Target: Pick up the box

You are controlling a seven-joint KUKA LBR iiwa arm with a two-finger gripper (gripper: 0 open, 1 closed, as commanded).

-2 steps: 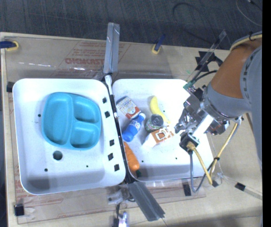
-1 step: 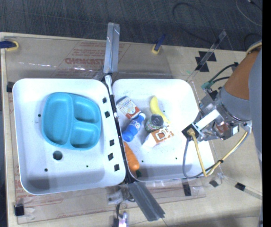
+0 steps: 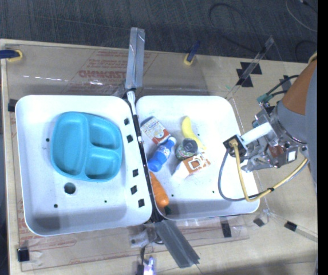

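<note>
While the tool point(image 3: 254, 160) hangs over the right rim of the right bin point(image 3: 232, 110), whether it is open or closed cannot be told from this angle, and nothing shows in its grasp. The box point(image 3: 193, 166) — white with orange patches — lies flat near the middle of that bin, its long axis running on a slant from lower left to upper right; its print is too small to read. Just above it, touching or nearly so, sits a dark can point(image 3: 186, 149), with a yellow banana point(image 3: 190, 132) beyond. A blue bottle point(image 3: 161, 155) lies to the box's left, a second white-and-orange carton point(image 3: 154, 130) above the bottle, and an orange carrot point(image 3: 159, 192) along the bin's lower left edge. In the left bin point(image 3: 32, 211) rests a blue divided plate point(image 3: 87, 146). Faint red lettering on the table point(image 3: 49, 59) behind the bins — possibly "CHEMCAST" — is hard to make out.
</note>
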